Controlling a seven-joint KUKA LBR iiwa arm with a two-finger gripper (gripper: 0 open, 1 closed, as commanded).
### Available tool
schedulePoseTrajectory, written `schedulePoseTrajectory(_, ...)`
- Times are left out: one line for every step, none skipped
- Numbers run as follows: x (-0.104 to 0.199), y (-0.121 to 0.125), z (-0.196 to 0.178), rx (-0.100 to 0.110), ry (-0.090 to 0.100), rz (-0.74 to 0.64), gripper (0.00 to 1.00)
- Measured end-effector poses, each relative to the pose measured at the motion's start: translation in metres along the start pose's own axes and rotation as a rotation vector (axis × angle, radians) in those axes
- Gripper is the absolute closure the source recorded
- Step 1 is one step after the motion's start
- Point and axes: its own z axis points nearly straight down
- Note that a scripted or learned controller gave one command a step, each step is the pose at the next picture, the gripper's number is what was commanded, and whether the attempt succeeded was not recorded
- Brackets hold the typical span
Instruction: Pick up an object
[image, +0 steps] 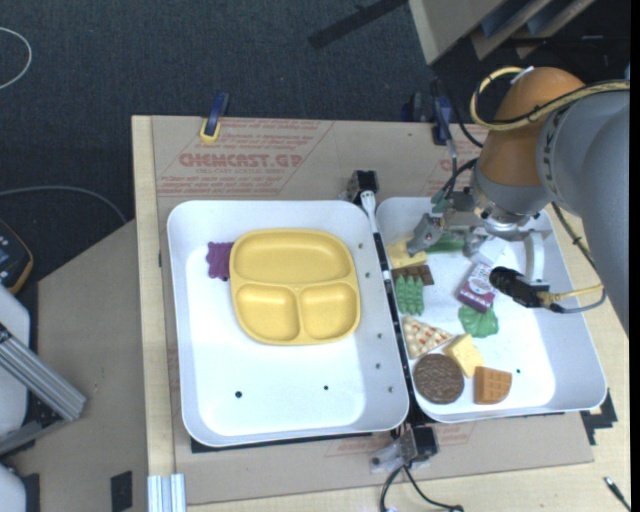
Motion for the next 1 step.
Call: schedulePoseTrajectory(0.0007, 0.0014, 0.0239, -0.001, 0.002, 0.001, 0.0)
